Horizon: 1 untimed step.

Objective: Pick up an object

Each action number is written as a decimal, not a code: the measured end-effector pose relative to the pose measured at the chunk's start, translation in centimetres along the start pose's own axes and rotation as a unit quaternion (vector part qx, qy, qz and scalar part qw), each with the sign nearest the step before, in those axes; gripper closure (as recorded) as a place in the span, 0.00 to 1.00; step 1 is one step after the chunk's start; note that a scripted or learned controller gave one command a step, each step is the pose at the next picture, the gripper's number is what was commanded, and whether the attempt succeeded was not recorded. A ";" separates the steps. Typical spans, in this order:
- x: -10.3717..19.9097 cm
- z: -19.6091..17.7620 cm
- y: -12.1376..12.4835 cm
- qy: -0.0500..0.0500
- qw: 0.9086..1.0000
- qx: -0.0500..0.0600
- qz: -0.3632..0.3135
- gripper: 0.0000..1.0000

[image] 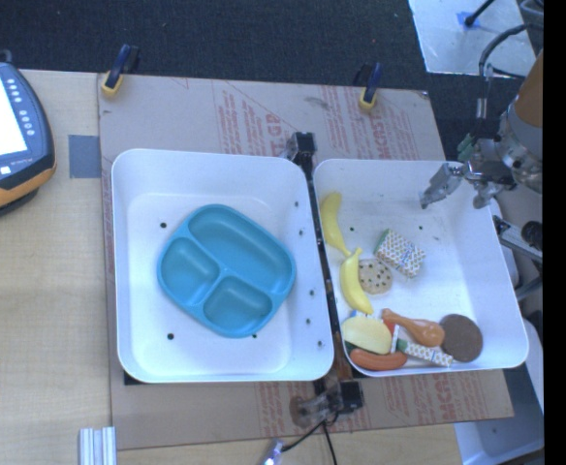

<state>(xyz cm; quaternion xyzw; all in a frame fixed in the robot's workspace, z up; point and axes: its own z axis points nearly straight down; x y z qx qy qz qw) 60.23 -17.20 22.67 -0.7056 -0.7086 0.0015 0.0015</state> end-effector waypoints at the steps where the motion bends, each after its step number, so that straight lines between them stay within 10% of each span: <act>1: 3.6 8.6 4.2 0.000 1.000 0.002 -0.001 0.00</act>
